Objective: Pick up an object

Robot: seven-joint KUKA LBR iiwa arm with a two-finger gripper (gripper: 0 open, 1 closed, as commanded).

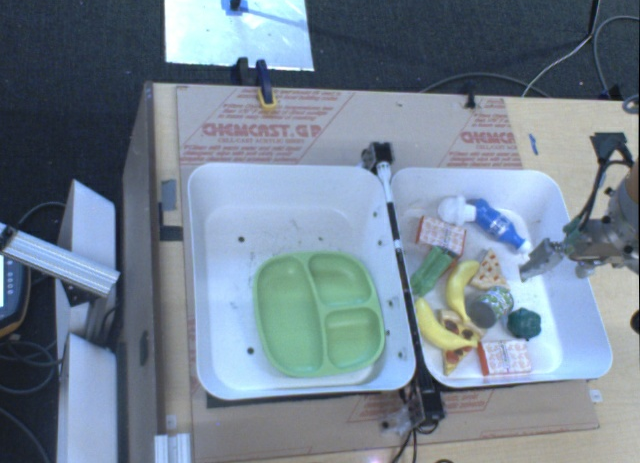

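The right bin (575,201) holds several toy foods. Among them are a blue bottle (494,219) with a white cap, a red-and-white box (441,234), a green vegetable (431,270), two bananas (461,287) and a pizza slice (489,272). There are also a grey-green can (491,306), a dark green broccoli piece (524,323) and another red-and-white box (504,356). My gripper (558,265) hangs over the right part of this bin, just right of the pizza slice and above the broccoli piece. Its fingers are open with nothing between them.
The left bin (215,251) holds a light green divided plate (320,313). A black-and-white bar (393,231) runs along the seam between the bins. The bench's cardboard top (300,121) lies behind the bins, and cables trail at the upper right.
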